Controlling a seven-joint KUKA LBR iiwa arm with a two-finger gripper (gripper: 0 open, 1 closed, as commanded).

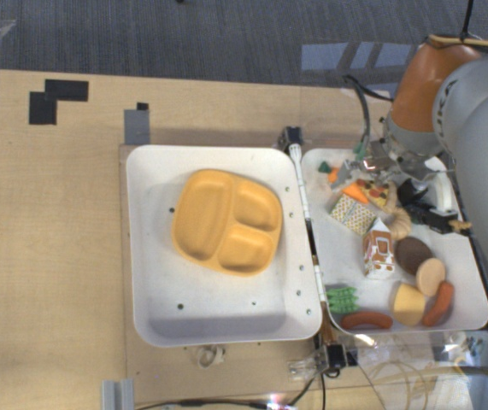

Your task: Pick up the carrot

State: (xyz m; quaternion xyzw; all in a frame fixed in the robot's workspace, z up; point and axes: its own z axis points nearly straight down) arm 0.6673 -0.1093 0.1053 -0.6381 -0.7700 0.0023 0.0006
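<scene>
Arm point(461, 101) is reaching in from the right, with its orange band sitting over the far end of the right bin point(464, 259). Gripper point(369, 166) is hanging over that bin's far-left area, low over the clutter there. I can't tell whether it's spread or clamped, or whether it's gripping anything, because the wrist is blocking the view.

Carrot point(355, 192) is lying in the right bin's far half, just beside the gripper on its near side. It's showing as an orange wedge. It's touching or overlapping the patterned box point(352, 216), can't tell which. A small green-and-orange piece point(328, 171) is lying just left of it, near the bin's left wall.

The rest of the right bin:
- A house-shaped carton point(379, 251) is standing mid-bin.
- A dark brown round item point(413, 252) is sitting against the carton's right side.
- A tan round slice point(431, 274) is resting just below the brown item.
- A yellow block point(408, 304) is sitting near the front.
- An orange-red sausage point(440, 302) is leaning beside the block.
- A red sausage point(365, 320) is lying along the near wall.
- A green piece point(341, 297) is lying just above the red sausage, by the left wall.

Left bin point(171, 314) is holding a yellow divided plate point(226, 220). The plate has three compartments and is sitting roughly centred, turned at an angle, well apart from the carrot.
</scene>
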